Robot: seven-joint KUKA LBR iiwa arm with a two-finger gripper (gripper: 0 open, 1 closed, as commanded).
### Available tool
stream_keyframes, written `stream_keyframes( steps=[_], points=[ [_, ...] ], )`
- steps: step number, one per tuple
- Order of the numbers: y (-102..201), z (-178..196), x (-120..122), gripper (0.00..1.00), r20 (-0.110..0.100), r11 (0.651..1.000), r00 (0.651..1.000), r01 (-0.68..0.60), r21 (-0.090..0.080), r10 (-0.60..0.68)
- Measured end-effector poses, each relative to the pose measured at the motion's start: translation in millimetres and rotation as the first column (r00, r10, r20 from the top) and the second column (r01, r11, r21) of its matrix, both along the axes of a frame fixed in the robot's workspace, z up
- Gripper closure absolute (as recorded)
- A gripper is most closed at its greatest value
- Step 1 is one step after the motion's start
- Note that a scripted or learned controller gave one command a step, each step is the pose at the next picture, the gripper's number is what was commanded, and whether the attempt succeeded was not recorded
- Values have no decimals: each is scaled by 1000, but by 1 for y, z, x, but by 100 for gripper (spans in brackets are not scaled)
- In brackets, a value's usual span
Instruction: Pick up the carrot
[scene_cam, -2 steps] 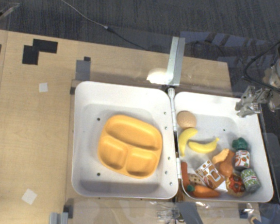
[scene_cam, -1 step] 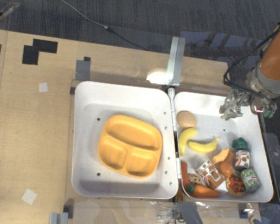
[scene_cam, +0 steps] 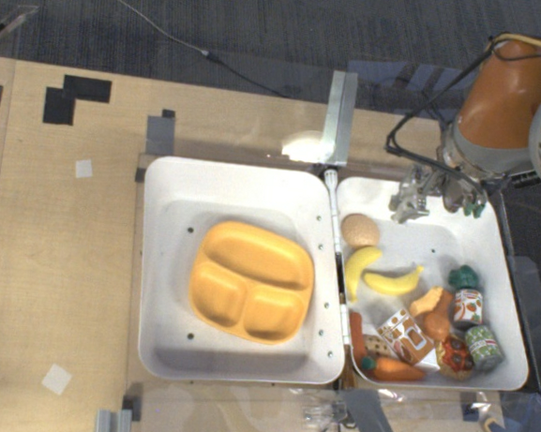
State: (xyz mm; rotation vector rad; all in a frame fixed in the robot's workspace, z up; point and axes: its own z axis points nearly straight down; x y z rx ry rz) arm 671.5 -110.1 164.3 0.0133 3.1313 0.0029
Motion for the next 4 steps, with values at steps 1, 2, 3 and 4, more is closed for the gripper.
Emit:
stream_keyframes(
  steps=[1, 2, 3, 4],
  points=[
    [22, -39, -58, 100, -5, 994, 994, 110, 0, -110],
    [-47, 1, -85, 100, 3, 998, 998, 67, -5, -67],
    [-48, 16, -46, 100, 2, 983, 983, 183, -1, -183],
    [-36, -8, -5, 100, -1, 981, 981, 194, 1, -194]
  ],
)
